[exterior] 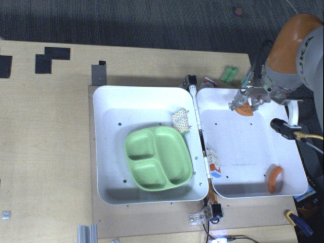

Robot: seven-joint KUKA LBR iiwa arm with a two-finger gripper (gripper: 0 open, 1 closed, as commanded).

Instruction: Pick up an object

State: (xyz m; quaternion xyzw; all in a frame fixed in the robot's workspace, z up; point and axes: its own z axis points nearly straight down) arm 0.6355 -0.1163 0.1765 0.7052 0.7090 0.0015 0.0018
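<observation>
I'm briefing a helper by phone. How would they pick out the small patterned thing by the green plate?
Find the left bin, which holds the green divided plate. Just past the plate's far right corner, against the wall shared with the other bin, lies the small patterned object. It is pale and speckled, not plain green.

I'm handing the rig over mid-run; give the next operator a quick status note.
End effector: low over the far end of the right bin, right at a small orange piece; a grasp cannot be confirmed from this view.
Things: orange ring in the right bin's near corner, small red-and-blue item by its left wall; green divided plate and patterned scrap in the left bin.
Done: nothing visibly lifted.
Left: secure and raise one object.
</observation>
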